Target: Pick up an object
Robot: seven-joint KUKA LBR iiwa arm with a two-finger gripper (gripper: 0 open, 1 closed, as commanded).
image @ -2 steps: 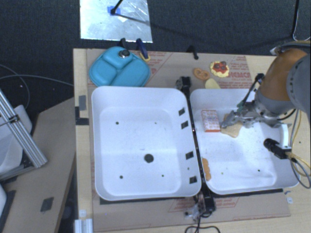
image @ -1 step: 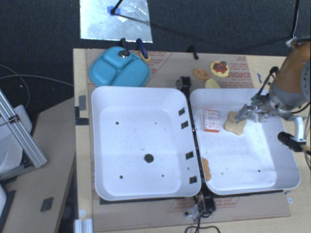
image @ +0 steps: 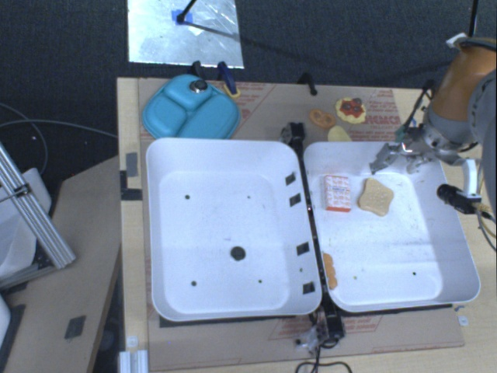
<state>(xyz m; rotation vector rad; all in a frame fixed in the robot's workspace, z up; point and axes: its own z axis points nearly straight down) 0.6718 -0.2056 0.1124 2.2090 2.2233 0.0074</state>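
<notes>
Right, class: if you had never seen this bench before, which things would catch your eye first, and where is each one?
Two shallow white bins lie side by side, and the right one holds a small red-and-white carton next to a tan slice of toast. The grey arm's two-finger gripper hangs over that bin's far edge, just above the toast. Behind the left bin rests a blue divided plastic tray.

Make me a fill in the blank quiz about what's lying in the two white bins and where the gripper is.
1. The toast slice lies in the ____ bin.
2. Beside the toast lies a small red-and-white ____.
3. The gripper is near the right bin's ____ edge.
4. The blue divided tray sits ____ both bins, on the bench.

Missing words: right; box; far; outside
</notes>
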